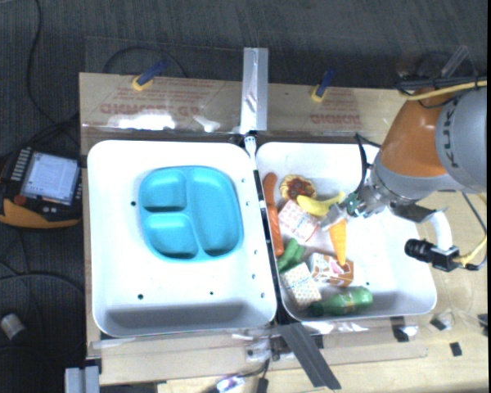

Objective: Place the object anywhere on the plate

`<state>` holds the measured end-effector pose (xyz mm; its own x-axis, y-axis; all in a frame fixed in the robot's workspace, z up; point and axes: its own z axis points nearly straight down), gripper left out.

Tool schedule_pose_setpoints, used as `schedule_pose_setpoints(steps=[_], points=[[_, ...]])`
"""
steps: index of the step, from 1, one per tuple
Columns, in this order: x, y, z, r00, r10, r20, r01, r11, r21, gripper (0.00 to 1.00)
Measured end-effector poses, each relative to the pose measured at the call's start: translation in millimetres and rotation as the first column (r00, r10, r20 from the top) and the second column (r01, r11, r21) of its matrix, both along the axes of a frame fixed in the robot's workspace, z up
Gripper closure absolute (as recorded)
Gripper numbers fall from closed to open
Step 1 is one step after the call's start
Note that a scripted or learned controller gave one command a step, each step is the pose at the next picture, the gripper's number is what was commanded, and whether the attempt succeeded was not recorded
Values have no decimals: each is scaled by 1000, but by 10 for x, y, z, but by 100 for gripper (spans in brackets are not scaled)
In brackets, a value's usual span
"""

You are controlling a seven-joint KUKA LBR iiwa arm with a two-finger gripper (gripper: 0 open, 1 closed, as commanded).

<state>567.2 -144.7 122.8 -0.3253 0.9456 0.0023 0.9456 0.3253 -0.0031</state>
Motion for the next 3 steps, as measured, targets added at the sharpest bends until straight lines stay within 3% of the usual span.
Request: schedule_pose_setpoints(steps=[1,2,3], points=[[-145,827,594,1000,-19,1,19,1000,-1,100],[-113,1451,590,992,-125,-1,125,992,-2,100],[-424,2296,589,988,-152,-2,152,988,-3,100]])
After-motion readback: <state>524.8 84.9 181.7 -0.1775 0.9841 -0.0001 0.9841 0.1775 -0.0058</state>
